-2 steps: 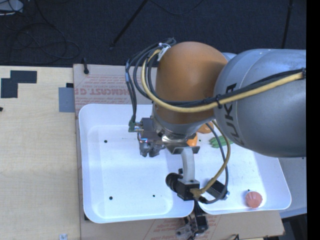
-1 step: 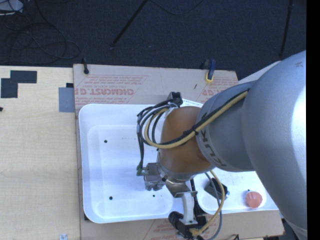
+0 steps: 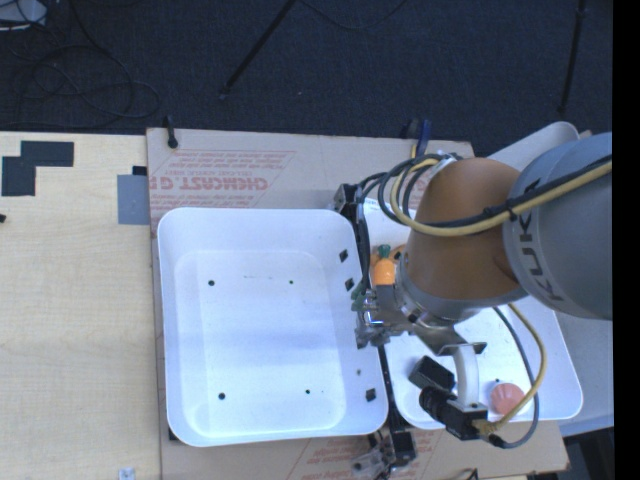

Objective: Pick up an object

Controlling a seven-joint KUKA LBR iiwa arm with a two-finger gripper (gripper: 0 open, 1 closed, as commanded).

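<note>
Cardboard (image 3: 330, 458) lies nearest, under the front rims of both bins. Just behind it, in the near corner of the right bin (image 3: 560, 408), sits a small pink object (image 3: 507, 396), apart from the arm's tooling. Farther in, the gripper (image 3: 372, 320) hangs low over the wall where the two bins meet. The bulk of the arm (image 3: 470, 248) above it hides whether it is open or closed, so I cannot tell. Just beyond it a small orange object (image 3: 383, 268) lies in the right bin, close against that dividing wall. The left bin (image 3: 260, 318) runs alongside toward the far end of the bench. The risk, as I judge it, is the wall. An object pressed so close leaves little room on that side, so a descent could land on the rim, nudge the orange piece away, or close on nothing at all.
</note>
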